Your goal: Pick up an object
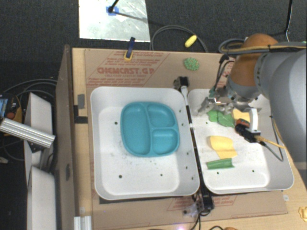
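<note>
Nearest the camera, at about five o'clock in the right bin [268, 178], a small green stick-shaped piece [219, 164] is seen lying flat. Just beyond it, a yellow block [222, 145] is found near the middle of that bin, touching nothing green. In the left bin [108, 176], a teal divided plate [149, 129] is seen resting at the centre. Farther back in the right bin, toward twelve o'clock, a green leafy object [222, 117] is seen directly beneath the gripper [221, 107], with another yellow piece [242, 115] just to its three o'clock side. The gripper is lowered over the green leafy object, but whether the jaws are apart or together cannot be told. The grey arm [280, 80], with its orange band [249, 61], is seen entering from three o'clock. Farthest away, on the cardboard at the back, a small green knobbly ball [192, 63] is seen, and beyond it a yellow object [191, 41].
</note>
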Motion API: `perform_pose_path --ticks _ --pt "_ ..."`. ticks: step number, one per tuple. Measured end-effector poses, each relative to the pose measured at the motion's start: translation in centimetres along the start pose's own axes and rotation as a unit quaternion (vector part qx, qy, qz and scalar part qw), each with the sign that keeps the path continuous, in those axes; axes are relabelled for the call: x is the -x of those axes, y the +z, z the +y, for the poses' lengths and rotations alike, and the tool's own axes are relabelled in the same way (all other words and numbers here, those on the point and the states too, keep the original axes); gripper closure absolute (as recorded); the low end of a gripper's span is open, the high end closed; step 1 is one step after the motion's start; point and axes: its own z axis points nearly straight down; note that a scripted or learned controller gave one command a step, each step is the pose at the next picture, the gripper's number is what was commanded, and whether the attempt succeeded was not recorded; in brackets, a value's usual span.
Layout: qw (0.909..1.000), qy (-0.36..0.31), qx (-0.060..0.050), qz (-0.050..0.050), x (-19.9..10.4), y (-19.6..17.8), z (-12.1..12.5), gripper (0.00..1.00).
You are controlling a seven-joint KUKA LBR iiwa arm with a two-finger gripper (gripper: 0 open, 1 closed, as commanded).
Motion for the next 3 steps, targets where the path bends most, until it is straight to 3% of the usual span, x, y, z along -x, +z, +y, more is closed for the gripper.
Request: perform_pose_path --ticks 1,2,3 --pt "1.0 0.0 0.004 -0.001 0.2 -1.4 0.2 1.0" --pt "1.0 0.0 0.004 -0.001 0.2 -1.4 0.2 0.0" --pt "1.0 0.004 -0.003 0.001 0.6 0.1 -2.4 0.0"
